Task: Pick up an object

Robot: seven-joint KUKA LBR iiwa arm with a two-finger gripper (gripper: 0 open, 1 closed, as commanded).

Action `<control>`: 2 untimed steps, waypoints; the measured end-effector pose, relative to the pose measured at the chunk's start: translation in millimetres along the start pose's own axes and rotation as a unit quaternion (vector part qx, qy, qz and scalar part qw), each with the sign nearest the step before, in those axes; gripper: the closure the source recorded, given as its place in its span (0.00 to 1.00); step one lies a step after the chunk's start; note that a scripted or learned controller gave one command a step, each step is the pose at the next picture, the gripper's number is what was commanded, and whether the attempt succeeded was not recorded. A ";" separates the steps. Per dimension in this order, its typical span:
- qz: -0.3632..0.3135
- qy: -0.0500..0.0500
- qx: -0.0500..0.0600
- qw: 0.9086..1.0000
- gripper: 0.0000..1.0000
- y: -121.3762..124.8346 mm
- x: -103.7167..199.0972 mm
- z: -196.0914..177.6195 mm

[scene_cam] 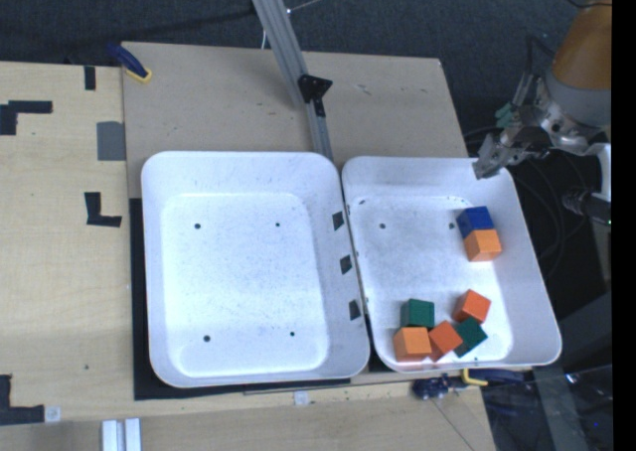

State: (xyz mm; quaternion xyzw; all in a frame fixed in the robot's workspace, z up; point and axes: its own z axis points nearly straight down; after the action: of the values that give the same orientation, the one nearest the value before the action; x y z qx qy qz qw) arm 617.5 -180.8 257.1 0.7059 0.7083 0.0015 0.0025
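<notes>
One gripper (489,163) over right bin's (527,240) far rim (blocks (437,330) untouched)

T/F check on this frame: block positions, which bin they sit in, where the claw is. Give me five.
1. All the blocks lie in the right bin. True.
2. The blue block touches an orange block. True: the orange one sits right against its near side.
3. The claw is down among the blocks at the bin's near end. False: it is by the bin's far right corner, apart from every block.
4. A green block lies in the left bin. False: it is in the right bin, in the near cluster.
5. The near cluster holds orange and green blocks. True.
</notes>
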 end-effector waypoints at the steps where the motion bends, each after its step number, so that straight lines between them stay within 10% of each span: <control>1: 0.000 0.000 0.001 1.000 1.00 1.2 0.5 -36.8; 2: -0.001 0.001 0.005 1.000 1.00 -22.7 50.7 -17.0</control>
State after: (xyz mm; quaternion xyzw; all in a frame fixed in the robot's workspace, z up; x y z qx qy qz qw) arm 594.5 -130.1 273.9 0.7054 0.7088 -0.0009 -0.0017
